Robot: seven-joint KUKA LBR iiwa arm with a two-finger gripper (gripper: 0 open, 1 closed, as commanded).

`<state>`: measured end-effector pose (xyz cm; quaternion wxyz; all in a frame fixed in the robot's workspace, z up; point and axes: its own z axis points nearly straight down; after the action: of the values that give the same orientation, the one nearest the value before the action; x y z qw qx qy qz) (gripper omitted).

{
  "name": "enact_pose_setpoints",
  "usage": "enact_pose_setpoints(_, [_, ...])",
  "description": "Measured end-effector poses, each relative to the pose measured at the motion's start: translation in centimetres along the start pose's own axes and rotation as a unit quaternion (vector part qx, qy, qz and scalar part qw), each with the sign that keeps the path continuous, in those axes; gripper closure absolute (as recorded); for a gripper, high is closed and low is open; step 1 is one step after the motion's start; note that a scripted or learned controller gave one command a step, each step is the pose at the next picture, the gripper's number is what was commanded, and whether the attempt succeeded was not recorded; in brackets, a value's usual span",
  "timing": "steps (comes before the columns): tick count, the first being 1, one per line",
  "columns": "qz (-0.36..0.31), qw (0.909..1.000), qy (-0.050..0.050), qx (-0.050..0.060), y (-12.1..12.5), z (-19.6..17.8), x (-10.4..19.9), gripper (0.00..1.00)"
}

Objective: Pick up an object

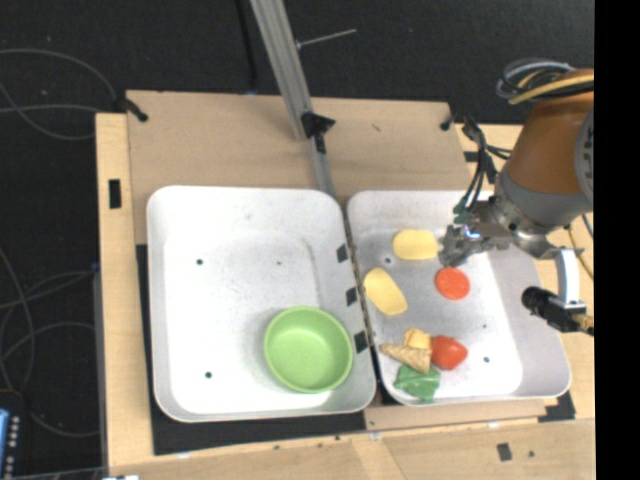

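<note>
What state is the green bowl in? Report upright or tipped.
Upright: the green bowl sits in the left bin, its round open mouth facing up.

Arm (550, 158) cut off at right

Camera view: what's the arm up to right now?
The gripper hangs low in the right bin, between a pale yellow piece and a small orange-red ball; nothing visibly between its fingers. Further into that bin lie a second yellow piece, a red piece, a tan wedge and a green scrap. The left bin holds a green bowl.
</note>
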<state>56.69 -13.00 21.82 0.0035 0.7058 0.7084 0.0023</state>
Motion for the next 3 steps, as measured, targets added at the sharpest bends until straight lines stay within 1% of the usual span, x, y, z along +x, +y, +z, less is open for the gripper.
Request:
enact_pose_setpoints(1, [0.000, 1.0000, 0.000, 0.001, 0.2, -4.0, -0.1, 1.00])
enact_pose_setpoints(2, [-0.002, 1.0000, 0.001, 0.003, 1.3, -3.9, 6.1, 1.00])
enact_pose_setpoints(3, [-0.002, 1.0000, 0.001, 0.003, 2.9, -3.5, 10.7, 1.00])
